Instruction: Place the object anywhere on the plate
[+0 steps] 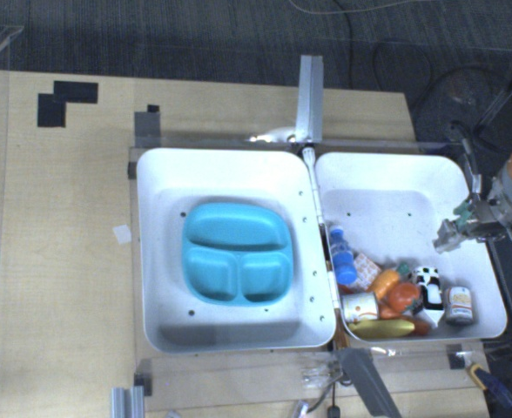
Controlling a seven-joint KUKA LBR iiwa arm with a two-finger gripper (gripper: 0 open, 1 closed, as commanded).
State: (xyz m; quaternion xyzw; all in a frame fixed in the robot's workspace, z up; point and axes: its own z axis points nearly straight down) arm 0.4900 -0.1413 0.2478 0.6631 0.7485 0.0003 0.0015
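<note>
A blue three-compartment plate (237, 251) lies in the left bin (165, 177). In the right bin (387, 190), a cluster of small objects sits along the near edge: a blue bottle (342, 259), an orange fruit (385, 282), a red tomato-like piece (401, 297), a yellow banana (382, 327), a small can (359, 306), a black-and-white toy (428, 286) and a small jar (459, 304). My gripper (448, 236) hangs over the right side of the right bin, above and right of the cluster, with nothing seen between its fingers.
A metal post (311, 98) stands behind the divider between the two bins. The arm enters from the right edge. Black markers (64, 101) lie on the wooden bench at the far left. Cables run across the dark floor behind.
</note>
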